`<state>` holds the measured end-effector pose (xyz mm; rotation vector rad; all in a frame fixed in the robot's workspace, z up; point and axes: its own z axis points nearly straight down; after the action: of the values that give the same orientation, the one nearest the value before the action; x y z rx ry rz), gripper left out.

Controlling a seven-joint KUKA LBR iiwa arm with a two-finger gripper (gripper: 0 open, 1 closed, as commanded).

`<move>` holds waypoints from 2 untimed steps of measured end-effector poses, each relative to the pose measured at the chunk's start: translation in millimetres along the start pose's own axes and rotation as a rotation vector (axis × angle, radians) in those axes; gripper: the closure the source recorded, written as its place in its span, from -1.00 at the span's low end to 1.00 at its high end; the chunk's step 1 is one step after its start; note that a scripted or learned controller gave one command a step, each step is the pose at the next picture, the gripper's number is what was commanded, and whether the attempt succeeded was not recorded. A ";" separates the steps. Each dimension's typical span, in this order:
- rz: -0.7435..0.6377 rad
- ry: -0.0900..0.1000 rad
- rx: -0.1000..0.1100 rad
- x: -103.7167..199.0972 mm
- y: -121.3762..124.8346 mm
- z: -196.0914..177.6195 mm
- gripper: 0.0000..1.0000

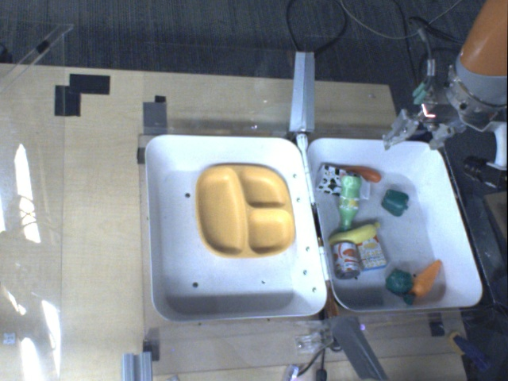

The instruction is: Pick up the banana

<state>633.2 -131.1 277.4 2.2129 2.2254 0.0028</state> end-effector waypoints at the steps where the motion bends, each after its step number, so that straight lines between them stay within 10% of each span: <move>1: -0.171 -0.001 -0.004 -16.2 -58.5 157.3 -1.00; 2: 0.063 0.000 -0.002 -54.2 -102.3 106.2 -1.00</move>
<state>531.6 -185.9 170.8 2.2808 2.1537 0.0043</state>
